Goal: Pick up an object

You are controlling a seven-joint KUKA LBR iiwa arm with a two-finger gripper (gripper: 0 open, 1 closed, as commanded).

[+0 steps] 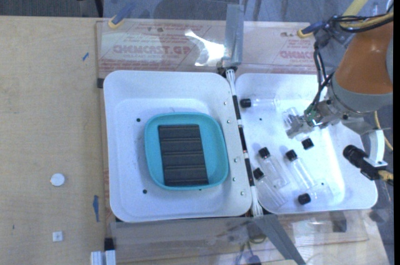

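Two bins side by side on the surface (pixel 44 101), touching along their inner edges. Left bin (pixel 125 95) holds a tray (pixel 153 132) near its middle, with a ridged block (pixel 182 154) lying in the tray. Right bin (pixel 356 192) holds several small vials (pixel 273 170) scattered across its floor, mostly toward the front and centre; one lies near the back left corner. The arm (pixel 369 64) hangs over the right bin's back right part, gripper (pixel 299 123) low above the vials. A small disc (pixel 57 180) lies on the surface well left of the bins.
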